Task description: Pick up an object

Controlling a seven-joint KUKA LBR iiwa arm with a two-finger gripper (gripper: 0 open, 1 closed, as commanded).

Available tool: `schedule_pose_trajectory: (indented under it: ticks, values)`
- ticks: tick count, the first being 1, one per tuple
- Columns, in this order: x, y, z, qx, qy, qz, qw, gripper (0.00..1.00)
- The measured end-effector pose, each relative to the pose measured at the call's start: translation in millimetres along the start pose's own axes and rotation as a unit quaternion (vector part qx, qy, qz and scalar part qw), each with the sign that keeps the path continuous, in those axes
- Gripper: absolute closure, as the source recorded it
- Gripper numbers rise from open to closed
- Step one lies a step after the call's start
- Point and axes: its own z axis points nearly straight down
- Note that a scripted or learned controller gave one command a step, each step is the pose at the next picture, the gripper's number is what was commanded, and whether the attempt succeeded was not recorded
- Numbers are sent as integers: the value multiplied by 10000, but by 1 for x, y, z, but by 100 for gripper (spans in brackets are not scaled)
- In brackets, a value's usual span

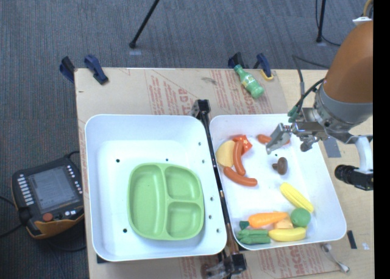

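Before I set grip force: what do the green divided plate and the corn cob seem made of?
Green divided plate: likely molded plastic, uniform matte colour with soft rounded compartment walls. Corn cob: probably toy plastic or rubber, an even, saturated yellow; hard or soft cannot be told.

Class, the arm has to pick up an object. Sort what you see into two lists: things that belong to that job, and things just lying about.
Belongs to the job:
gripper
brown piece
corn cob
carrot
sausage

Just lying about:
green divided plate
green bottle
handheld controller
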Motion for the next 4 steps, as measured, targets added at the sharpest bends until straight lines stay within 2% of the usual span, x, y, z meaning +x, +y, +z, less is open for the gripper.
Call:
schedule_pose_trajectory:
  ticks: [1, 2, 3, 4]
  values:
    - [0, -39, 111, 12, 8, 64, 10000, 0]
    - [-51, -70, 130, 4, 9, 535, 9986, 0]
    - [-90, -77, 186, -27, -2, -1088, 9941, 0]
    - [1, -78, 187, 0, 9, 79, 10000, 0]
